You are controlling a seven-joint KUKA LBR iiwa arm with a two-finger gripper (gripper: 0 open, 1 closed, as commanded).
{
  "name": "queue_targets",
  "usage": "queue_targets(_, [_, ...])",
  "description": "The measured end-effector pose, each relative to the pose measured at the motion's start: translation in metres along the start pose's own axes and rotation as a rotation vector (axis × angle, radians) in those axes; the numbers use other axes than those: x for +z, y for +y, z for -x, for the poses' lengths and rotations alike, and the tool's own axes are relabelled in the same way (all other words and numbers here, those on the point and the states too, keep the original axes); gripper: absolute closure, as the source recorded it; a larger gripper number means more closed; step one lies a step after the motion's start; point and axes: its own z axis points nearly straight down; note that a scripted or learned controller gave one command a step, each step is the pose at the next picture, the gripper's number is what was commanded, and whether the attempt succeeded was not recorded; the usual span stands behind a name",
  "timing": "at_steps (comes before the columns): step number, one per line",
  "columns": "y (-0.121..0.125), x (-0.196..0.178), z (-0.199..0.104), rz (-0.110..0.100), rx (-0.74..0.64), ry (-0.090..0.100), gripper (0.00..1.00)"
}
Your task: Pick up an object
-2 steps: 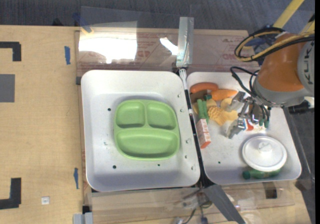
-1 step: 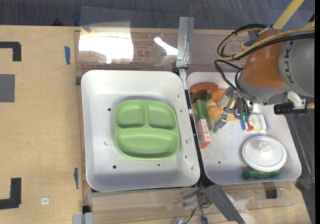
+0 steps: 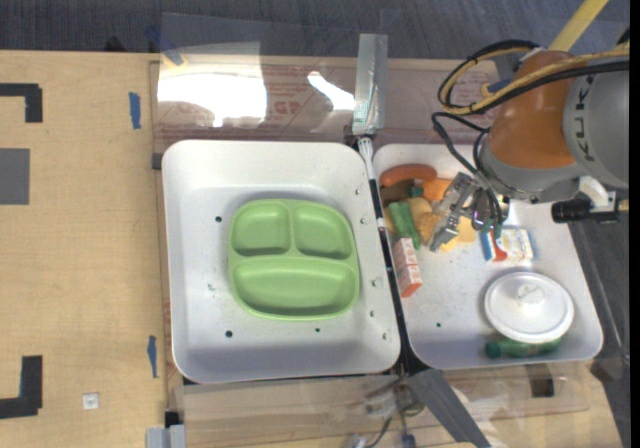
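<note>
My gripper (image 3: 458, 232) hangs low in the upper-left part of the right bin (image 3: 590, 336), below the arm's orange band (image 3: 530, 131). It is open, and its fingers (image 3: 441, 232) point down and left over a heap of small items. Under it lie yellow pieces (image 3: 432, 222), a green item (image 3: 401, 219) and an orange-red item (image 3: 405, 176). Nothing shows between the fingers. A blue, white and red packet (image 3: 510, 244) lies just right of the gripper. The arm hides part of the heap.
A red and white packet (image 3: 405, 266) lies by the right bin's left wall. At that bin's front right sits a white round lid (image 3: 528, 304) with a green thing (image 3: 515, 346) in front of it. The left bin (image 3: 190, 236) holds a green divided plate (image 3: 295, 258).
</note>
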Motion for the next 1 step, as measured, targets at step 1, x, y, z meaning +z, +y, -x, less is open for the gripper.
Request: queue_targets(1, [0.0725,-0.0872,0.0085,-0.002,0.282,0.009,1.00])
